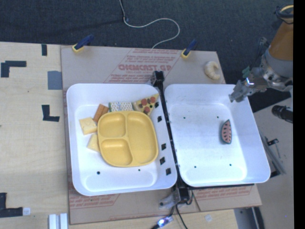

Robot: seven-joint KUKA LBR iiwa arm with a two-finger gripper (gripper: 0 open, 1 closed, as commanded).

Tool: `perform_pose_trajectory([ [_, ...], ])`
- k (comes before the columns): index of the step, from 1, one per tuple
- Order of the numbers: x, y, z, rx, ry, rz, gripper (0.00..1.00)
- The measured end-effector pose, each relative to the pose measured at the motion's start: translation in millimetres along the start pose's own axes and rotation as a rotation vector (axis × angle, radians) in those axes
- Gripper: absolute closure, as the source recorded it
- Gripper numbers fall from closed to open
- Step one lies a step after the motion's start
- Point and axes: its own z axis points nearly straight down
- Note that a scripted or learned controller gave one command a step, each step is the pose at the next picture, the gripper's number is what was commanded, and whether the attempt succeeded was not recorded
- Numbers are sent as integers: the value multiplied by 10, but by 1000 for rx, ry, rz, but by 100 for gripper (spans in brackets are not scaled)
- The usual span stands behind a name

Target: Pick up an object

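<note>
White right bin — watermelon slice lies near its right wall. Gripper over far-right rim, apart from slice; finger state unclear.

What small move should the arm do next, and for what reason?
Probably shift the gripper inward and down toward the watermelon slice. The gripper sits at the right bin's upper right rim, apart from the slice, which lies alone and uncrowded.
</note>
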Motion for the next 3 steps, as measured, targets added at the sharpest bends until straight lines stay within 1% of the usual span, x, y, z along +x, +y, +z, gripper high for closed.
perform_pose_trajectory([
  [1,502,-43,101,6,2,-3,100],
  [3,1615,-267,258,8,3,-5,100],
])
